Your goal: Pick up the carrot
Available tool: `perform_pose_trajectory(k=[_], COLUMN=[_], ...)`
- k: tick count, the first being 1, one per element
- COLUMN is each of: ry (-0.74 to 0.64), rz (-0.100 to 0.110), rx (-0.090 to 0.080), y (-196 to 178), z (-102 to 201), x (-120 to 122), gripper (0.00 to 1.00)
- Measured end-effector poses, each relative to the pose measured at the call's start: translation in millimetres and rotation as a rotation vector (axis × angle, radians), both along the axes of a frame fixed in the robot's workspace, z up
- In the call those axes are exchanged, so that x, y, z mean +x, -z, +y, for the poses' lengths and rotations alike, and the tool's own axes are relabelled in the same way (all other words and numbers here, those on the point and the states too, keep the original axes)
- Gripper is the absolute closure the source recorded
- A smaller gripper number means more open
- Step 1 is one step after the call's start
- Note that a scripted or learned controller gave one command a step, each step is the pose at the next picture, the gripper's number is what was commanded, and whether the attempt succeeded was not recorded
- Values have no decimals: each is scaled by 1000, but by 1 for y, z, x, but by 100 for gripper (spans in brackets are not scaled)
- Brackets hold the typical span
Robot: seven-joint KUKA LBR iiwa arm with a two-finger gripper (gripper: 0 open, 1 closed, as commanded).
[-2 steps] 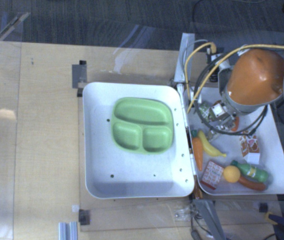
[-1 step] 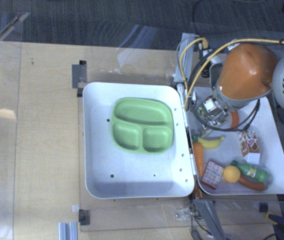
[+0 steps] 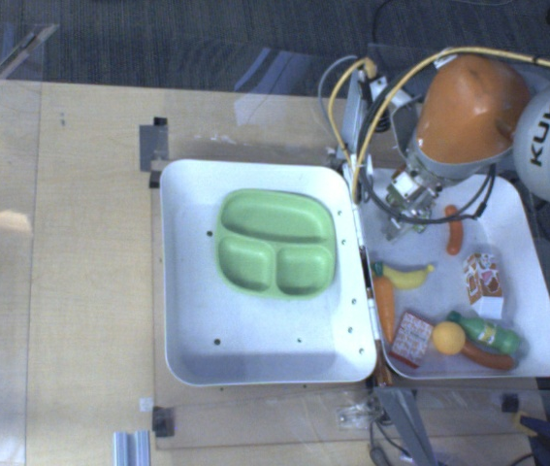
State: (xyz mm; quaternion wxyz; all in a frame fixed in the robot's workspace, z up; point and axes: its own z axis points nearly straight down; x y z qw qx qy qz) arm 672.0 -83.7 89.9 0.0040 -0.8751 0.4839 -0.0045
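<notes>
Figure: progress toward lifting the carrot. The carrot (image 3: 385,307), a long orange piece, lies flat on the floor of the right bin (image 3: 532,260), close along that bin's left wall, its length running roughly from the far side toward the near side. A banana (image 3: 406,276) lies just beside its far end, and a red-and-white packet (image 3: 412,338) sits just beside its near end. Further along the near wall are a small orange fruit (image 3: 448,338), a green bottle (image 3: 489,334) and a brown sausage-like piece (image 3: 488,358); a white printed carton (image 3: 483,280) and a small red piece (image 3: 454,236) lie nearer the bin's middle.

The gripper (image 3: 403,215) hangs over the far part of the same bin, apart from the carrot and above the banana's side of it. Cables and the wrist crowd the tool, so whether it is spread or closed cannot be told; nothing is visibly held in it.

The left bin (image 3: 187,338) carries 1 green 3-compartment tray (image 3: 276,242).

Judged status: the approach is partly made, since the arm is over the correct bin. Remaining steps appear to be alignment over the carrot, descent, closure and lift. The carrot's nearness to the wall and its 2 neighbours probably leaves little room for the tool.
</notes>
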Motion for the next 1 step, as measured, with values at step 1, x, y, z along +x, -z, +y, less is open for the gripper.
perform_pose_trajectory(k=[1], ry=[-294], rz=[3], rx=[-1], y=[0], z=[0], x=[-1], gripper=[100])
